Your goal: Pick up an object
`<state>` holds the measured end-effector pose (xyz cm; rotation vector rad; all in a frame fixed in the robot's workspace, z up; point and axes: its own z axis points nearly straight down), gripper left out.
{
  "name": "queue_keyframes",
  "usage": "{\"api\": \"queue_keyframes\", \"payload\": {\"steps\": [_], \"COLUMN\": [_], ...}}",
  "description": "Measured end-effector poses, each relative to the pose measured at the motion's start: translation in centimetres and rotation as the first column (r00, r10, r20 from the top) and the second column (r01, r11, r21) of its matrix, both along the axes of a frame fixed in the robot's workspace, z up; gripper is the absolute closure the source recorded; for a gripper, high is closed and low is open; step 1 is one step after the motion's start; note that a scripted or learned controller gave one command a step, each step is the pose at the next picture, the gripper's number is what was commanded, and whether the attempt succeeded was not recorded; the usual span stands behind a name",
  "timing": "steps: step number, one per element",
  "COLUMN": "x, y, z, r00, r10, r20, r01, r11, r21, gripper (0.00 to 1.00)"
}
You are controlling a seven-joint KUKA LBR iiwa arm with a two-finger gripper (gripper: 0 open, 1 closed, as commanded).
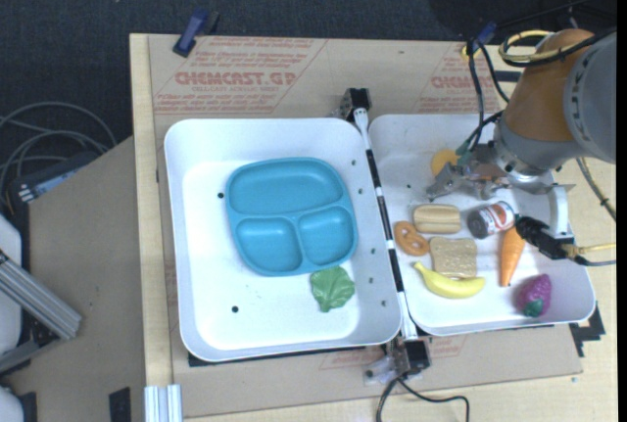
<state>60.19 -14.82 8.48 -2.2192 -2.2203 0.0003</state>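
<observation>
Much open floor beside plate (290, 219)

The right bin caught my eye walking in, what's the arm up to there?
The gripper is low in the right bin, near the hot dog, with nothing visibly held. A banana, carrot and other toy foods lie there. The left bin holds a blue plate and lettuce.

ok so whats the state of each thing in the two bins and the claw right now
blue tray: flat in left bin, compartments bare
lettuce: on left bin floor, touching the tray's near edge
hot dog: lying flat, right bin
bread slice: lying flat
banana: on its side
carrot: lying flat
raspberry: resting in corner
claw: low in the right bin, nothing visibly gripped
</observation>
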Motion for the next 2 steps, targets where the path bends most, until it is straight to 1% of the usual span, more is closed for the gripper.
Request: {"api": "queue_keyframes", "payload": {"steps": [1, 2], "x": [6.5, 6.6], "y": [2.6, 2.6], "z": [0.0, 1.1], "r00": [1.000, 1.000], "r10": [0.000, 0.001], "r20": [0.003, 0.006], "r01": [0.000, -0.001], "r11": [1.000, 1.000], "r21": [-0.002, -0.004], "gripper": [0.00, 1.00]}}
